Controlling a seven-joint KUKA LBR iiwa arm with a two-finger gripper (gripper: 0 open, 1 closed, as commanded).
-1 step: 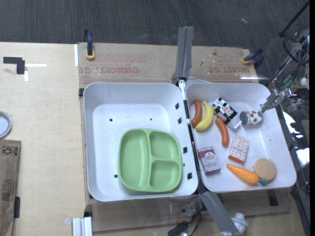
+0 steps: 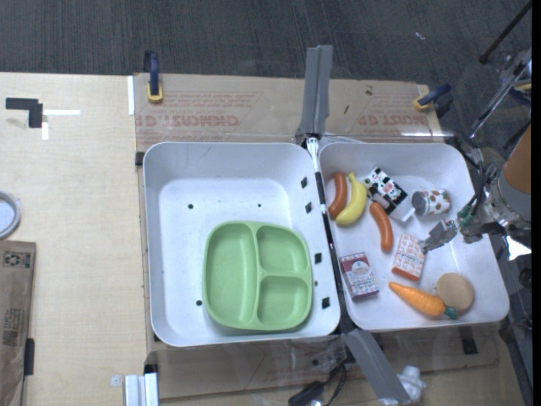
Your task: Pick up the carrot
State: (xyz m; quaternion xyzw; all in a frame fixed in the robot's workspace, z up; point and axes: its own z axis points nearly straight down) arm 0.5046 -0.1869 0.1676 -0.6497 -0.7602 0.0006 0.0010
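Lots of open room in the left bin point(image 2: 169, 227), just a green plate point(image 2: 258, 275) near its front edge. Crowded right bin point(image 2: 456, 155). Pincer point(image 2: 446, 233) by that bin's right edge, low over the floor; cannot tell whether spread or clenched, nothing seen in its grip. Carrot point(image 2: 418, 299) lying flat near the front edge, below the pincer and a bit apart. Brown ball point(image 2: 456, 291) touching the carrot's right end. Small box point(image 2: 409, 256) lying between pincer and carrot. Banana point(image 2: 354, 201) and sausages near the left wall.

Wooden bench point(image 2: 68, 227), 2 white bins point(image 2: 161, 252), tape roll point(image 2: 7, 216)
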